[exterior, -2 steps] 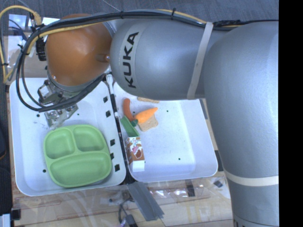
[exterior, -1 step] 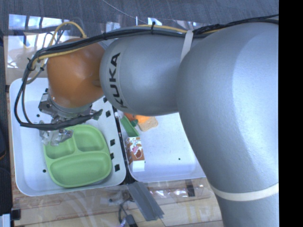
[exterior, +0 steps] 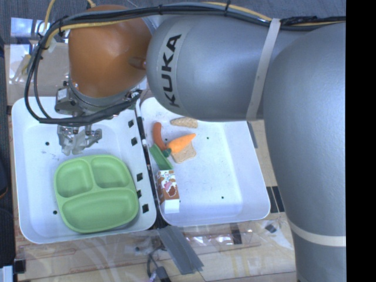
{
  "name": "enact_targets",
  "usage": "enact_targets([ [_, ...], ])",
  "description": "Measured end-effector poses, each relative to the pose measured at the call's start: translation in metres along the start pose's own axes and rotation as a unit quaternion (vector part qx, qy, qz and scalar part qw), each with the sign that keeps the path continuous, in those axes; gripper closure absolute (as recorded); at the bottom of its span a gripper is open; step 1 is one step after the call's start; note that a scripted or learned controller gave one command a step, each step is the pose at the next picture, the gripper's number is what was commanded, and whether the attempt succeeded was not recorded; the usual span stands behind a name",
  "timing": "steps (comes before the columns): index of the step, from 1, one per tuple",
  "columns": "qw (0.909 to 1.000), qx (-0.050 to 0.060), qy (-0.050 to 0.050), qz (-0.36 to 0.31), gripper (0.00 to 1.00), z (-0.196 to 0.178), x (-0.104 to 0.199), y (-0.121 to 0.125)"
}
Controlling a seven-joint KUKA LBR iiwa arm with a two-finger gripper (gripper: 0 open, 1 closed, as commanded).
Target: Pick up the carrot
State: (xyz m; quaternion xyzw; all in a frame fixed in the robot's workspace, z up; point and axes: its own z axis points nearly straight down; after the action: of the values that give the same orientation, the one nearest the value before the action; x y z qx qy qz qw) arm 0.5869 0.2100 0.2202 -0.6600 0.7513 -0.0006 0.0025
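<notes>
Two bins: carrot (exterior: 181,141) lies in the right; fingers (exterior: 79,140) over the left, state unclear.

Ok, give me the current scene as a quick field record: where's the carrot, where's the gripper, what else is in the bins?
carrot: right bin, near the divider, leafy end toward the left
gripper: over the left bin, above the green tray, nothing seen in it
green divided tray: left bin, lying flat
sausage: right bin, just left of carrot
bread slice: under or beside carrot
cracker: right bin, top
small carton: right bin, by the divider
</notes>
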Motion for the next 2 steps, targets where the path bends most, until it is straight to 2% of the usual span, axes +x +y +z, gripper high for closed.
enact_targets([
  [1,0.9936,-0.004,0.001,-0.113,1.00,0.015,-0.002,0.032],
  [2,0.9943,-0.003,0.002,0.106,1.00,0.072,-0.004,0.028],
])
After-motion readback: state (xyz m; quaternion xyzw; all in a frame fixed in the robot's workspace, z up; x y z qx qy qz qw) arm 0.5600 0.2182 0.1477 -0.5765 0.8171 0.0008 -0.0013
